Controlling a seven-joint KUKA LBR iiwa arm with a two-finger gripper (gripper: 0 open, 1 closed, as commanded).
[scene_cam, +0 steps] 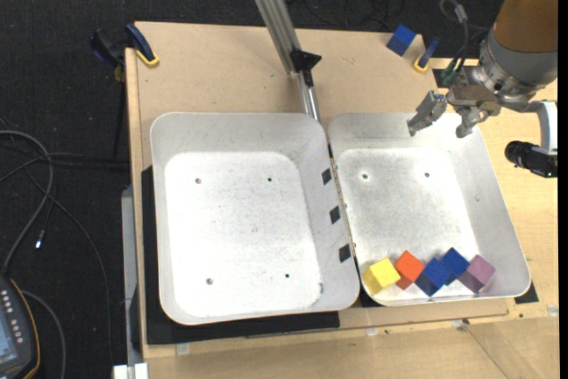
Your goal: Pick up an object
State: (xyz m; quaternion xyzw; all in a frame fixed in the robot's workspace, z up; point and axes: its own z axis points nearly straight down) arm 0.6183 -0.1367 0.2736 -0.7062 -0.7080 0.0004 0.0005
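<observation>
Camera view: gripper [446,120] hangs spread and holding nothing over the far rim of the right bin [497,191], well apart from the blocks

Four blocks crowd the near edge: yellow block [382,273], orange block [409,266], blue block [442,270], purple block [478,272]. Best bet is an end one, yellow or purple, since its outer side is free; descend straight, fingers astride it, clear of the bin wall

We look down from one camera fixed high above the worktop [222,75], tilted a bit. It sits far enough back that we see both white bins [169,146] side by side, the worktop's edges, and dark floor [62,13] around it. The arm [528,13] comes in from our right.
</observation>
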